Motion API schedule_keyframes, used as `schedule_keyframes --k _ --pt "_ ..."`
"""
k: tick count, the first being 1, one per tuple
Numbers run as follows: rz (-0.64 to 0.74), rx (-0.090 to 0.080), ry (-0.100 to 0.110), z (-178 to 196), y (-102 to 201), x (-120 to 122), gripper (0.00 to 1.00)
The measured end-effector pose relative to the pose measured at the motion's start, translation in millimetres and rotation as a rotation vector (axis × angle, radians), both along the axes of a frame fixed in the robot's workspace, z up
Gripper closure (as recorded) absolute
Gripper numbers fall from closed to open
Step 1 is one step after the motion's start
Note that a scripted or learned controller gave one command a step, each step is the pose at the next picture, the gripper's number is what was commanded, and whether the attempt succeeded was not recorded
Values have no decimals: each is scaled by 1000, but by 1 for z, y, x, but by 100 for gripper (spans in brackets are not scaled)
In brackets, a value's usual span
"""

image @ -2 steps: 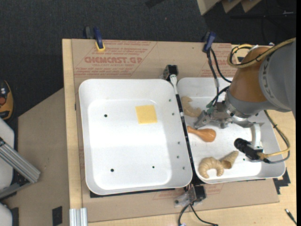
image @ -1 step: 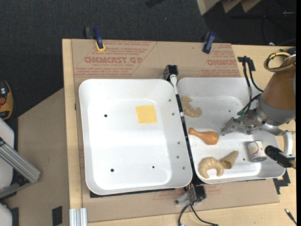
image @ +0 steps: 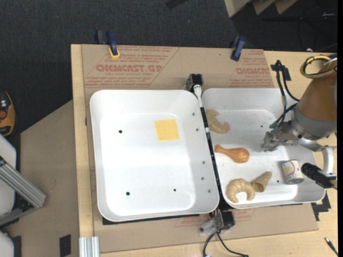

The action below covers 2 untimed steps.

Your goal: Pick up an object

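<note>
The right bin [image: 241, 101] holds several small items. A pale beige piece [image: 217, 123] lies near its left wall. Toward the middle rests an orange drumstick-shaped toy [image: 234, 153]. At the front sit a tan croissant [image: 240, 189] and a tan cone [image: 262, 180], with a small white can [image: 290, 171] to their right. My gripper [image: 271, 140] hangs low over the right part of this bin, right of the drumstick toy and above-left of the can, with nothing visibly in it. A yellow square slice [image: 166, 129] lies flat in the left bin [image: 107, 143].
The grey arm with its orange band [image: 319, 98] comes in over the right bin's right rim. Black cables [image: 284, 87] run along the arm. Blue clamps [image: 112, 43] [image: 238, 47] hold the cardboard base at the back. A divider ridge [image: 206, 138] separates the bins.
</note>
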State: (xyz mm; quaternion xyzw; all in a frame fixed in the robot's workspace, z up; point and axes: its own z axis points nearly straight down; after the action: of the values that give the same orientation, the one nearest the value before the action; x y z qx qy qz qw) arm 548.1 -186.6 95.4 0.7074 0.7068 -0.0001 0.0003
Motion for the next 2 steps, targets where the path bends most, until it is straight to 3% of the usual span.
schedule_keyframes --k 1,2 --pt "1 -6 -19 202 -4 -28 100" --pt "7 6 8 113 78 -46 100"
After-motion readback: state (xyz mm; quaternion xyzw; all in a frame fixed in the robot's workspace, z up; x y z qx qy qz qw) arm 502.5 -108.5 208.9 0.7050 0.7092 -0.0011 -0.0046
